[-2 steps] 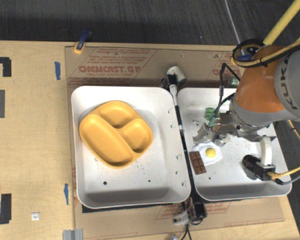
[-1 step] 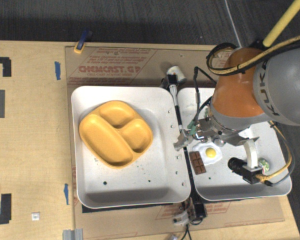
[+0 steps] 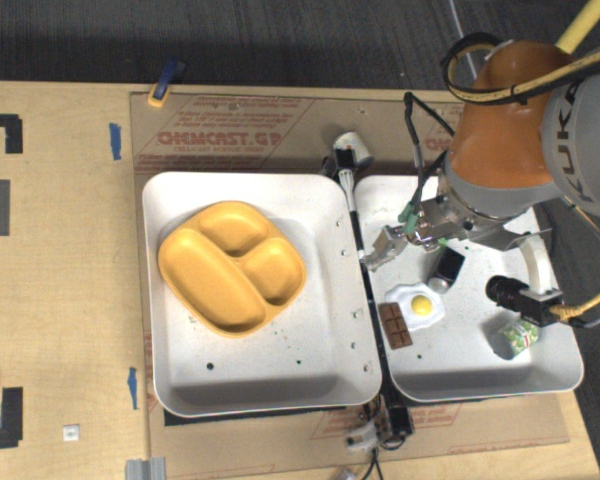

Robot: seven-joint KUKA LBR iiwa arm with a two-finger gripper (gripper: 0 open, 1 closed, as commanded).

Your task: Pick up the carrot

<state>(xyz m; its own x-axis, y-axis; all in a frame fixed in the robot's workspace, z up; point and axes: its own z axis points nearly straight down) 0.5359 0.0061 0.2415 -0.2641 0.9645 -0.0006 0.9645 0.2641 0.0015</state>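
Observation:
My gripper (image 3: 412,238) hangs over the upper left part of the right bin (image 3: 555,373), under the grey arm with its orange band (image 3: 505,118). It sits just above a toy fried egg (image 3: 420,305) and close to the divider between the two bins. The wrist and arm hide the bin floor beneath them. I can make out no orange carrot shape among the items that lie in the open.
The right bin also holds a brown chocolate bar (image 3: 395,325), a green and white item (image 3: 517,336) and a small black piece (image 3: 446,267). A yellow divided plate (image 3: 230,265) lies in the left bin (image 3: 180,378). Cables loop above the arm.

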